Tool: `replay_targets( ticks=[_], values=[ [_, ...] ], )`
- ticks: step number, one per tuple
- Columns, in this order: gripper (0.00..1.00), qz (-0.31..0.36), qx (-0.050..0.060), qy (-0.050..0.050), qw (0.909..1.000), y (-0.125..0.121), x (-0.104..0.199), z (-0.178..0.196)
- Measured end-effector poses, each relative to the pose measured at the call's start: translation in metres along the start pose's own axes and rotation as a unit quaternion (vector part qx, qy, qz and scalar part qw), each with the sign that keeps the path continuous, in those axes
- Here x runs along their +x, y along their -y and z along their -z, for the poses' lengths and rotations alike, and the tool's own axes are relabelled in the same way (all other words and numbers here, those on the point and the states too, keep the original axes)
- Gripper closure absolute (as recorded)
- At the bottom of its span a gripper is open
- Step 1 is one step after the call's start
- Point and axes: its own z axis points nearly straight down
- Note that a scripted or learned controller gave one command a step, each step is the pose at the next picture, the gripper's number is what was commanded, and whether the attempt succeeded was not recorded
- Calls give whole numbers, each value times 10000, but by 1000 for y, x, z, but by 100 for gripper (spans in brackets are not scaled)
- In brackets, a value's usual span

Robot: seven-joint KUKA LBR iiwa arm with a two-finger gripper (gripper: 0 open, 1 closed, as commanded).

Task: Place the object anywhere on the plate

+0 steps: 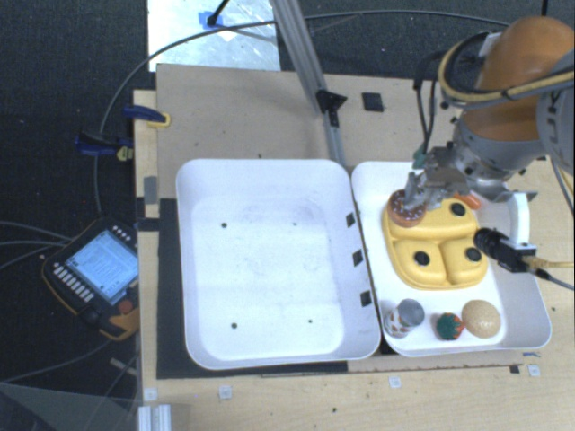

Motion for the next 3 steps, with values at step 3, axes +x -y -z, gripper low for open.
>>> replay_targets(
  ticks=[3],
  values=[
    [100, 5, 12, -5, 10000, -12, 181, -40]
  ],
)
